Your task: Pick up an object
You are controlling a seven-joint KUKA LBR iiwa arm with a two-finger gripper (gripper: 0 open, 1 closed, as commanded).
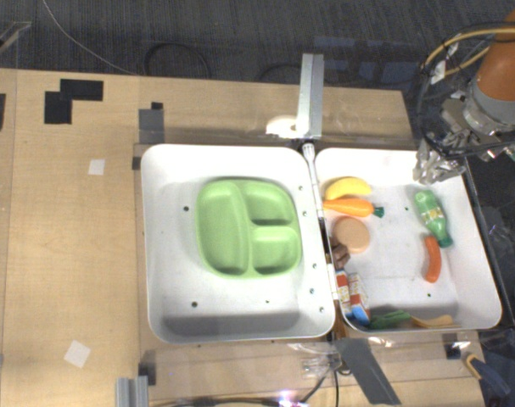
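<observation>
The right bin (469, 227) holds a scatter of small toy foods, any of which could be the object to lift: a curved yellow banana (348, 187) touching an orange carrot (350, 207) just below it, both close to the divider; a round tan-pink disc (352, 234) with a small dark brown lump (338, 249) at its lower left; a glossy green bottle (432, 216) lying on its side toward the right wall; and a slim orange-red sausage shape (432, 259) just below the bottle. Along the bin's lower edge lie a red-and-white packet with a blue end (353, 299), a dark green piece (391, 318) and a flat tan stick (428, 320). All look like smooth moulded plastic. The left bin (159, 253) carries a pale green sectioned tray (244, 225) with rounded corners and three shallow wells. Both bins are matte white with soft, rounded walls and sit on a light wooden counter (62, 227). The tool (433, 166) hangs over the upper right corner of the right bin, above and just beside the bottle's top end; whether it is released or clenched cannot be told, and nothing is seen in it. Cables loop around the orange-banded arm (501, 75) above it.
</observation>
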